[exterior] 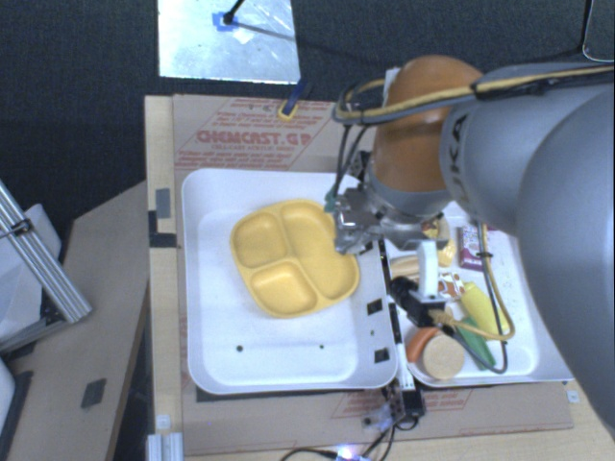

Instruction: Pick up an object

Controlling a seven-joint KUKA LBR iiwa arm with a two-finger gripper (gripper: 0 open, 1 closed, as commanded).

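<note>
So my claw (348,229) is down at the right edge of the yellow tray (288,257), which sits alone in the left bin (279,368). Makes sense to me: a flat divided tray only offers its rim to pinch, so I'm coming at the side. Can't tell if I'm spread or pinched, my own wrist blocks that bit. The right bin (524,358) is the cluttered one: a corn cob (478,305), a small packet (471,243) with print too tiny to read. The cardboard (255,134) behind says something like "CHEMCAST GP" in red.
</note>
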